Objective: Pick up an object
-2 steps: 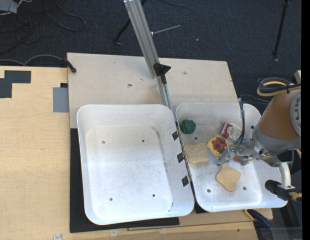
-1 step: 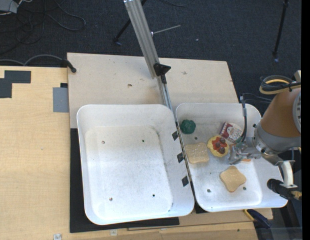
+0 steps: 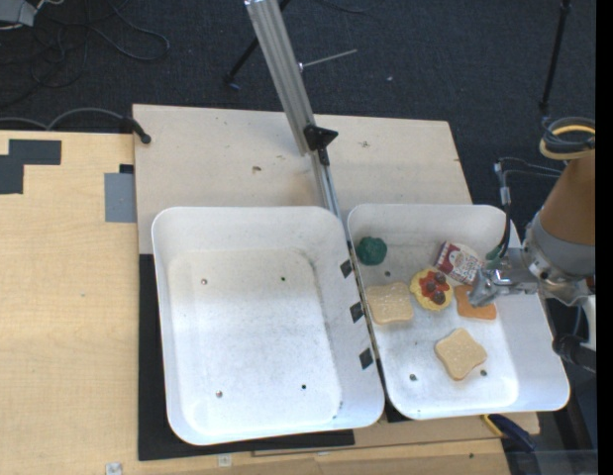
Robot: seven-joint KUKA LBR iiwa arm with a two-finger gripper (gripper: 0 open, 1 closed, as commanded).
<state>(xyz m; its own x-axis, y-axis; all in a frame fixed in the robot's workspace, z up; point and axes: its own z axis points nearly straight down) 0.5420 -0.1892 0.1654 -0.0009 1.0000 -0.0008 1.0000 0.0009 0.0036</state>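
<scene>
The right bin (image 3: 524,389) holds several small objects. A green ball (image 3: 371,250) lies near its left wall. Below it is a slice of toast (image 3: 389,304), and a second toast slice (image 3: 459,353) lies nearer the front. A yellow piece with red spots (image 3: 431,289) sits mid-bin, beside a red and white packet (image 3: 457,261). An orange flat piece (image 3: 476,308) lies at the right. My gripper (image 3: 487,284) reaches in from the right, low over the orange piece and next to the packet. Nothing shows between its fingers.
The left bin (image 3: 187,255) sits beside the right one, joined by black clips along the shared wall. A metal bar (image 3: 286,77) slants up from the bins' back edge. The arm's orange band (image 3: 578,196) hangs over the right bin's rim.
</scene>
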